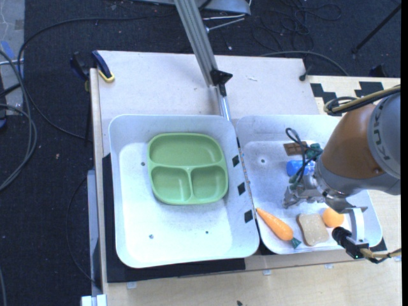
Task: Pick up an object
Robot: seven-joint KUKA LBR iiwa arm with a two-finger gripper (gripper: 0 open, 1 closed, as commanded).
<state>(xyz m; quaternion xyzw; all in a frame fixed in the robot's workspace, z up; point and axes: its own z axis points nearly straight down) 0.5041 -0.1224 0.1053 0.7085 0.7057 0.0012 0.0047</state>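
Observation:
The right bin [268,142] holds several small items. An orange carrot [275,224] lies near its front left. A tan slice of bread [312,229] sits to the carrot's right, with a small orange fruit [332,217] just beyond it. A blue object [295,167] and a brown and green piece [302,148] lie farther back. My gripper [294,198] hangs low over the middle of this bin, between the blue object and the bread. The arm's orange band and grey wrist cover much of the bin's right half.
The left bin [127,234] carries a green divided plate [189,167]. A slanted metal pole [199,30] crosses the bench's back and ends at the bins' shared edge. A black cable loop [294,136] lies in the right bin's back part.

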